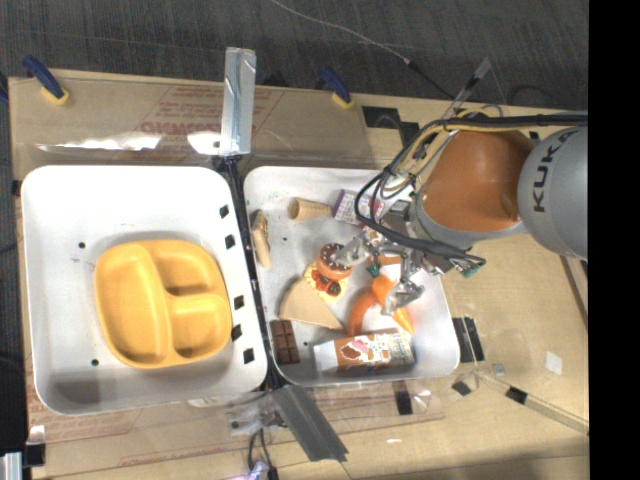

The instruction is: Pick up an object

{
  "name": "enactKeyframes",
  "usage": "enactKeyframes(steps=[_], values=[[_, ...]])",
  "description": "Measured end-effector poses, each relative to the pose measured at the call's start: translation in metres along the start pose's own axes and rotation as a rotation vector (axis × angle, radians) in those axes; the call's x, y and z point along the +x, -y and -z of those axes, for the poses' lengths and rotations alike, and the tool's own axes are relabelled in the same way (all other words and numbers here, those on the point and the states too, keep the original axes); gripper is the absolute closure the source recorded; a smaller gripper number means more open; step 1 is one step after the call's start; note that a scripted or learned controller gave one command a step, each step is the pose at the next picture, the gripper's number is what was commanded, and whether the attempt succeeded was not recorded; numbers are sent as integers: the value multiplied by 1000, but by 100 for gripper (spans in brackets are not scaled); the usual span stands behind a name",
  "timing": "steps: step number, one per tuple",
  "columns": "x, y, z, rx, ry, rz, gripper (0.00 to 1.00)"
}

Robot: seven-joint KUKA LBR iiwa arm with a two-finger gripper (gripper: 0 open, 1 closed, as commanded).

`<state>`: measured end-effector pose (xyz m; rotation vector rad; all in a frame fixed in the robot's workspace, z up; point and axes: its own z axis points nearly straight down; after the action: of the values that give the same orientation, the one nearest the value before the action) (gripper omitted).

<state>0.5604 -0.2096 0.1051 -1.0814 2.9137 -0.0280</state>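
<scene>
Right bin: target clutter sits in its lower right half. Orange carrot-like piece at mid-right of the frame, just left of the gripper. Gripper is down in the bin beside it, at the orange and yellow bits; can't tell if anything is between the fingers, and can't tell whether the claw is apart or together since the wrist and cables cover it.

Around it:
- chocolate milk carton lying on its side along the bin's lower edge, just below the carrot piece
- chocolate bar at the lower left corner of that bin, just beside the carton
- tan cheese-like wedge left of the carrot piece
- small red and brown toy above the wedge
- ice cream cone near the bin's top, lying flat
- bread stick along the bin's left wall
- purple packet right of the cone, partly under the cables

Arm comes in from the right of the frame, orange band over the bin's upper right corner.

Left bin: yellow divided tray, centre.
</scene>
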Motion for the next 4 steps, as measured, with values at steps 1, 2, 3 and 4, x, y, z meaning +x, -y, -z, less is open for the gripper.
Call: enactKeyframes(steps=[1,2,3,4], values=[[-2,-63,-1,-6,-3,-3,0],[-10,-62,10,-1,8,5,100],[-52,-102,64,-31,-27,-97,100],[-103,-121,84,-31,-29,-168,100]])
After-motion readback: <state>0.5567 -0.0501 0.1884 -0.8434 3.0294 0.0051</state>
